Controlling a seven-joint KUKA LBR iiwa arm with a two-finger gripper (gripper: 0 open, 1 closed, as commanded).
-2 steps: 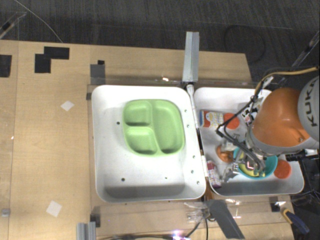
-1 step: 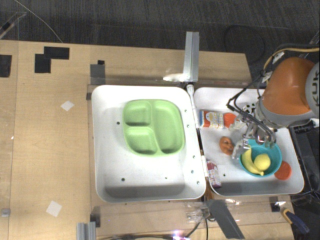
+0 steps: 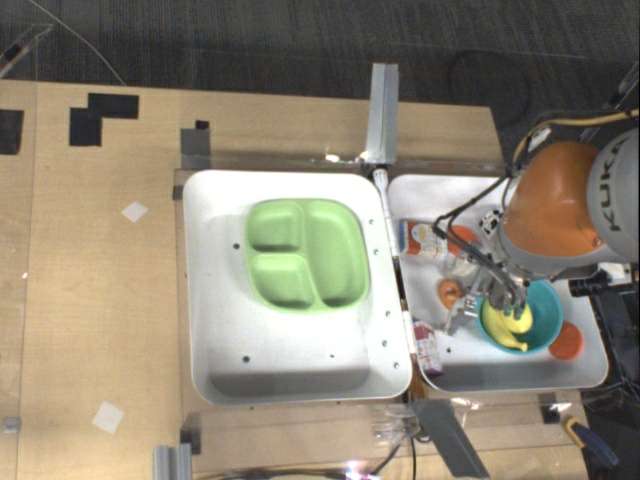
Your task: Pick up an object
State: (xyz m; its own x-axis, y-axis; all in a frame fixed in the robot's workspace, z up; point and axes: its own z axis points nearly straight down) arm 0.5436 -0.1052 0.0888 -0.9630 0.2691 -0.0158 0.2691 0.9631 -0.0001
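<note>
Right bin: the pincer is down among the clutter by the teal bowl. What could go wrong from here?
1. The pincer sits low among tightly packed items, so it may close on nothing or nudge them aside.
2. It hangs by the rim of the teal bowl holding a yellow banana-like toy; a lift could tip the bowl.
3. The arm hides part of the right bin, so a grasp is hard to confirm.

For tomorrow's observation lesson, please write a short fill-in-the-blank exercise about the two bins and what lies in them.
1. The divided tray in the left bin is coloured ____.
2. That tray has ____ compartments.
3. The teal bowl in the right bin holds a ____ object.
4. The gripper hangs over the ____ bin.

Missing words: green; three; yellow; right
</note>
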